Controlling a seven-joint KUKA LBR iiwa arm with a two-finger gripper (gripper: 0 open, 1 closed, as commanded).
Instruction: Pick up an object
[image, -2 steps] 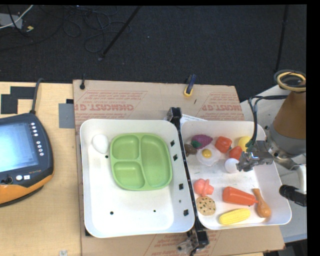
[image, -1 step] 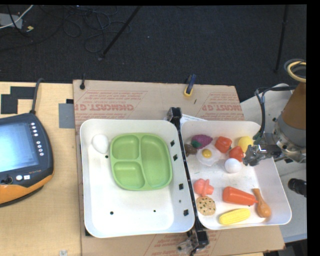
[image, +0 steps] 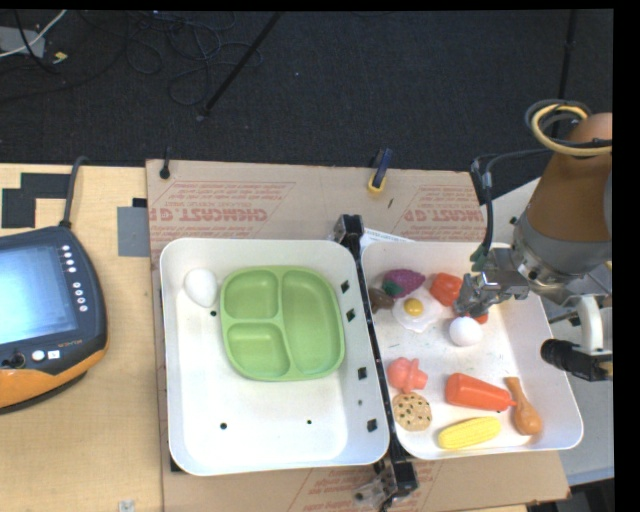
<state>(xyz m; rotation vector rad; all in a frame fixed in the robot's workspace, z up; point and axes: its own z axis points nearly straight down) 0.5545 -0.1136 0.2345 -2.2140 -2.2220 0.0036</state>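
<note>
While the end effector (image: 478, 297) hovers, a white egg (image: 465, 331) lies seemingly just below.

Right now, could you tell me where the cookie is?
The cookie lies in the right bin, near its front-left corner, below the pink toy and beside the corn.

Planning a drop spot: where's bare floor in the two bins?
Left bin: a wide bare strip below the green tray, and a narrower one left of it under the white egg. Right bin: crowded; toys fill it from the purple one to the corn, gripper over the top.
</note>
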